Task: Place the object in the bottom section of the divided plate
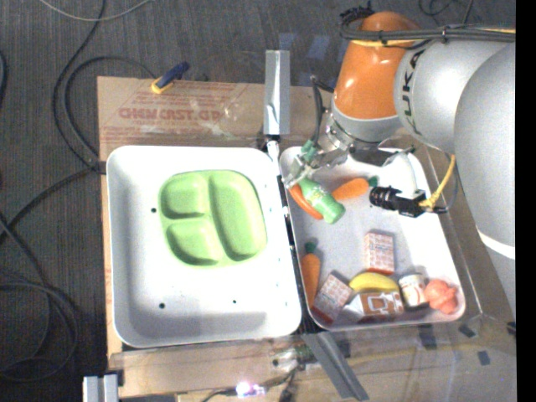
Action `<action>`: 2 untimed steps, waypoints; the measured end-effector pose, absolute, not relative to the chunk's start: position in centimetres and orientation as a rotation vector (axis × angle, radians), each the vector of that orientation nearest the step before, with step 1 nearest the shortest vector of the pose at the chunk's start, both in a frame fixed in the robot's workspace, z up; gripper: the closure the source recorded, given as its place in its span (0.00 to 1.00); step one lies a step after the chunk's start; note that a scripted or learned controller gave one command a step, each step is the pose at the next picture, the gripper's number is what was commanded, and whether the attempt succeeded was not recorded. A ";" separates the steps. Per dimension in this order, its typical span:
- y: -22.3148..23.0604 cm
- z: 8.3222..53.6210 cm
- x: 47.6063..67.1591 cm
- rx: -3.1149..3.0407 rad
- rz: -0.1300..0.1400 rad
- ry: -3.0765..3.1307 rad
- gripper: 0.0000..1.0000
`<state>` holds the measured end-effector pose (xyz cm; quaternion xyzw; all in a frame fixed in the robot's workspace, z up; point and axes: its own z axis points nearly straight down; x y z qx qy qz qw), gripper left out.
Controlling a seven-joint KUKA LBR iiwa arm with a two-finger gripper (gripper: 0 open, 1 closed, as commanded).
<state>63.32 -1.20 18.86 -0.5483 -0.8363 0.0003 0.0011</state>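
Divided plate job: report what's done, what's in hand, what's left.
Done: nothing yet; the green divided plate in the left bin carries no item in any section. In hand: the gripper is down in the right bin, at the green bottle beside a carrot; a hold isn't visible. Left: secure an object, carry it over, and set it in the plate's bottom section.

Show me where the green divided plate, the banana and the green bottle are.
green divided plate (213,216): camera view, its centre ridge.
banana (373,282): camera view, middle of its curve.
green bottle (322,203): camera view, its body.
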 end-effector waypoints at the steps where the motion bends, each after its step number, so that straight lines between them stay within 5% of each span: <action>1: 5.9 18.4 61.4 -1.694 -0.001 -2.645 1.00; 2: 5.9 18.3 61.4 -1.693 0.000 -2.644 0.00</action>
